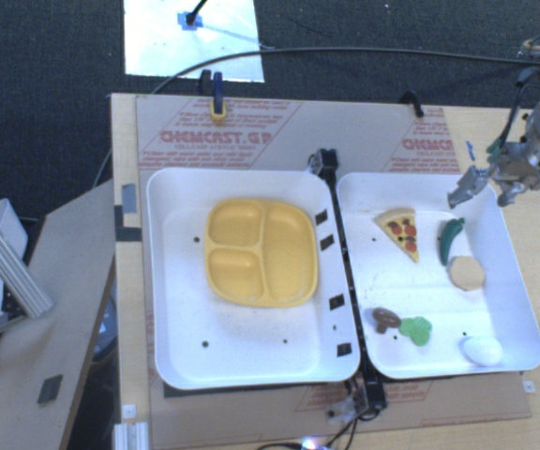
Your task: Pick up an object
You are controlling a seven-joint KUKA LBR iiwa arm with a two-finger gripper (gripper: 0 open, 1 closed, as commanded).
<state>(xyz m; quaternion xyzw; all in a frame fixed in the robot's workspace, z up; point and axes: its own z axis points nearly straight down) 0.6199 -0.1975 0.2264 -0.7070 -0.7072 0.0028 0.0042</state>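
Pizza slice, green pepper and other toys lie untouched in the right bin. Above its far edge, the tool hangs open, holding nothing yet.

dark carpet, wooden bench, white floor sheet

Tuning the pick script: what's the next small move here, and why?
Probably shift the gripper slightly inward and down toward the green pepper. The open gripper hangs over the right bin's far corner, holding nothing, and the pepper lies nearest, just below it in the view.
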